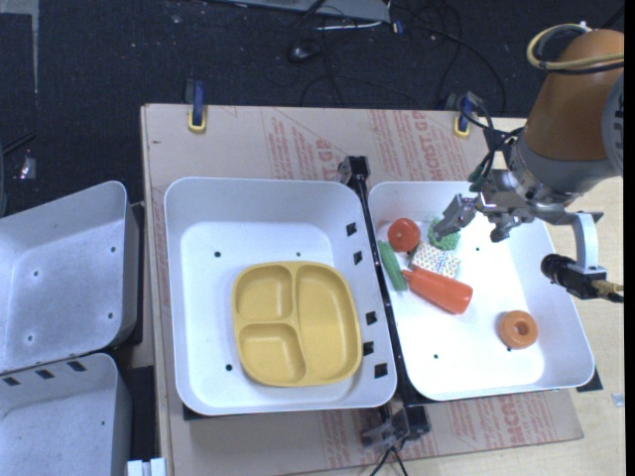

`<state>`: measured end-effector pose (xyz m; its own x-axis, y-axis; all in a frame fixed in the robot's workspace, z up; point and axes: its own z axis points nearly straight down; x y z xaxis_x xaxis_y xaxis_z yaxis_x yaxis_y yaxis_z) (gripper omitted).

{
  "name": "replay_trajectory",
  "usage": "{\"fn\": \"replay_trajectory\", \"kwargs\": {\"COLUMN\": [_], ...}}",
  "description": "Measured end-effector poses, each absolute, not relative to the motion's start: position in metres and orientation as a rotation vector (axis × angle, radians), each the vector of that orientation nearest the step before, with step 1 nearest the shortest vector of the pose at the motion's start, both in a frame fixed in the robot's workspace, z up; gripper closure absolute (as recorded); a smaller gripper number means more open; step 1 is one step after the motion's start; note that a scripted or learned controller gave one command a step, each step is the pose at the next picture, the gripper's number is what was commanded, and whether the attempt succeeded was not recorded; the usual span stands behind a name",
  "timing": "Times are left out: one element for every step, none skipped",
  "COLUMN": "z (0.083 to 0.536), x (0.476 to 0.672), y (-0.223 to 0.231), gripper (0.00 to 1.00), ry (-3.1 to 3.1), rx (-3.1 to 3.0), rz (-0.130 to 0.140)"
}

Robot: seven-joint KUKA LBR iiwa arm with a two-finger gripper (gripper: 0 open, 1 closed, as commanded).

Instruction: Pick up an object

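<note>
The arm (571, 97) reaches in from the upper right of the frame, and its gripper (448, 223) hangs over the upper part of the right bin (556, 365), fingers spread apart, with something green at their tips that cannot be made out as held. Just below and left of it lie a red ball (403, 234), a green stick (391, 265), a white dotted block (437, 261) and a carrot (440, 289), clustered and touching. An orange ring (517, 329) sits apart toward the lower right, and a yellow divided plate (297, 322) lies in the left bin (198, 266).
</note>
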<state>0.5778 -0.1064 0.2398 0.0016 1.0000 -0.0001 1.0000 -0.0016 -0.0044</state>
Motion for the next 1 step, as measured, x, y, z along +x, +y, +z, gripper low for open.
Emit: {"fn": "replay_trajectory", "kwargs": {"z": [0.1943], "x": [0.5711], "y": [-0.1037], "gripper": [0.00], "ry": [-2.217], "rx": [-2.221], "rz": [0.005]}}
